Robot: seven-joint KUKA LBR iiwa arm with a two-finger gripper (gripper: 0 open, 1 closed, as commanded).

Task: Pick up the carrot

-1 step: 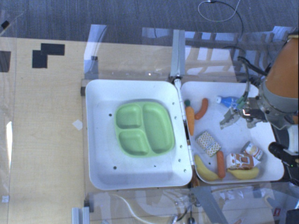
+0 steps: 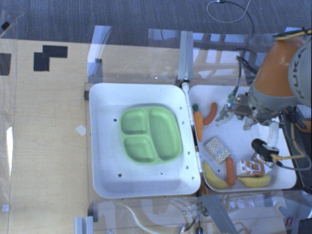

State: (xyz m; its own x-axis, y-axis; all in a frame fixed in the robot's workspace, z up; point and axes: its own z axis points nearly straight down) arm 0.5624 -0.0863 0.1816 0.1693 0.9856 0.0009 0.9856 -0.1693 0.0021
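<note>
One carrot [image 2: 198,125] left of tool [image 2: 234,112]

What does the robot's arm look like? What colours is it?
The arm is fat and rounded, grey with a big orange band above the wrist. Its gripper is pale grey metal with thin fingers, and dark cables run along it.

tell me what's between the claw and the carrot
In the camera view, a curved sausage lies on the bin floor between the claw and the carrot, which rests along the right bin's left wall.
</note>
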